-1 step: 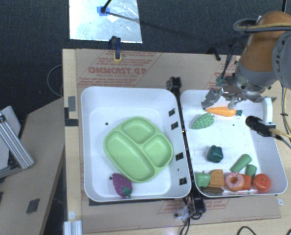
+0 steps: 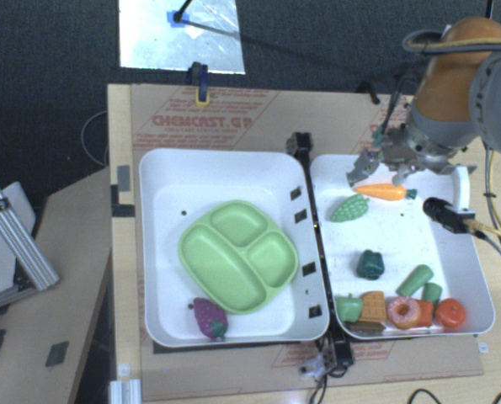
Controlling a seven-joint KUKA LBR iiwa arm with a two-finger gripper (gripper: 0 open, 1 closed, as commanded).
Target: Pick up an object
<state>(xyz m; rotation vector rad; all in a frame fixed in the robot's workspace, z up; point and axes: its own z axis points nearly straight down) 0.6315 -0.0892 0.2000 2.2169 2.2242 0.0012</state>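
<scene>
My gripper (image 2: 377, 173) hangs over the far part of the right bin (image 2: 473, 263), its two fingers spread open. An orange carrot (image 2: 381, 192) with a green tip lies on the bin floor just in front of the fingertips, not between them. A light green ridged vegetable (image 2: 349, 209) lies to the carrot's lower left. A dark green pepper (image 2: 370, 264) sits mid-bin. Along the near wall are a green pod (image 2: 414, 279), a pink donut (image 2: 401, 311), a red tomato (image 2: 450, 312) and an orange bread piece (image 2: 372, 304).
The left bin (image 2: 162, 217) holds a green divided plate (image 2: 237, 256) and a purple grape bunch (image 2: 209, 316) at its near edge. A black divider with clips (image 2: 311, 225) runs between the bins. A black cable fitting (image 2: 442, 211) juts over the right bin's right side.
</scene>
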